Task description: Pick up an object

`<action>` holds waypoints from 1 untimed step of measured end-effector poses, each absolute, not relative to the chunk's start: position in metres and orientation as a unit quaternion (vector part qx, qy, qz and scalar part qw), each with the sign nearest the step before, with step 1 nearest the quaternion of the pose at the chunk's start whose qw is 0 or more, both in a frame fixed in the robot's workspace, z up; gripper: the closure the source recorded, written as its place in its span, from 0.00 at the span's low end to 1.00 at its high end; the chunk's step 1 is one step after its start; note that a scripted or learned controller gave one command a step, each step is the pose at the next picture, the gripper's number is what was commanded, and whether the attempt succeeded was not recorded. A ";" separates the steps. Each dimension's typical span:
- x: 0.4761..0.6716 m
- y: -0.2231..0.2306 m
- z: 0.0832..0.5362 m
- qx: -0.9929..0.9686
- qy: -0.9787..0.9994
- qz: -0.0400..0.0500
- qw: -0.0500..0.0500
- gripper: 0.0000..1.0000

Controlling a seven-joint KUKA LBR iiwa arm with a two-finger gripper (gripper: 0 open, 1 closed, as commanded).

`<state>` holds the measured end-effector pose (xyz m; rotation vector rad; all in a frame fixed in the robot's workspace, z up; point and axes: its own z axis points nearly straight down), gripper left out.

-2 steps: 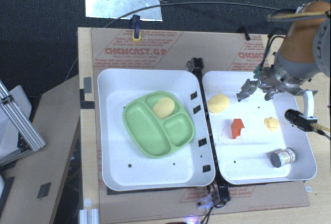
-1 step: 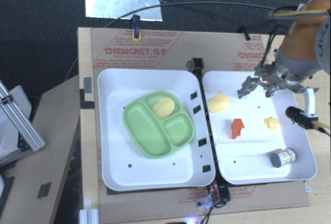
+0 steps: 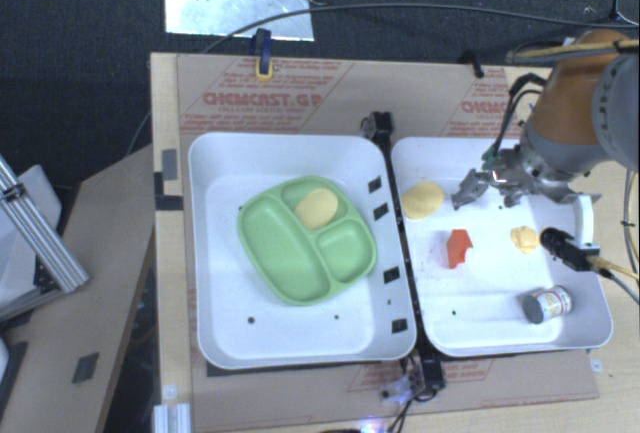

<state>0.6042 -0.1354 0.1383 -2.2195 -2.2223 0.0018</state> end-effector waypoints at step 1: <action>0.604 -0.135 0.086 -0.707 -0.708 0.001 0.001 0.00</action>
